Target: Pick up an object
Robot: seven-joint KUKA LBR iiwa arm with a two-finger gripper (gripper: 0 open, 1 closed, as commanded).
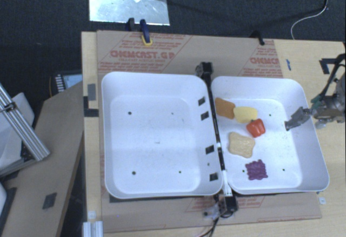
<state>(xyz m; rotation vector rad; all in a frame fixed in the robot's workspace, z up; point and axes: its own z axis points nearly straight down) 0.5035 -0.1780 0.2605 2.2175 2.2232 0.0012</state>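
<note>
Reaching in from the right edge of the view, the gripper (pixel 296 119) sits over the right rim of the right bin (pixel 281 86), with a dark finger angled down and left toward the bin floor. Whether the pincer is spread or closed cannot be told from this slanted view, and no object is seen between its tips. Five small items lie in the right bin, all clustered toward its left half and well apart from the gripper. An orange-brown piece (pixel 224 107) lies nearest the divider at the top of the group, and a yellow piece (pixel 245 114) touches it on the right. A red pepper-like object (pixel 256 128) sits just below and right of the yellow piece, seemingly touching it. A pale tan, bread-like piece (pixel 241 144) lies below these, near the middle of the bin. A purple bunch resembling grapes (pixel 256 169) rests lowest, near the front wall. Beside it, the left bin (pixel 116 82) shows its white floor with a few dark dots. Both bins rest on a brown printed cardboard sheet (pixel 162 47) covering the bench.
</note>
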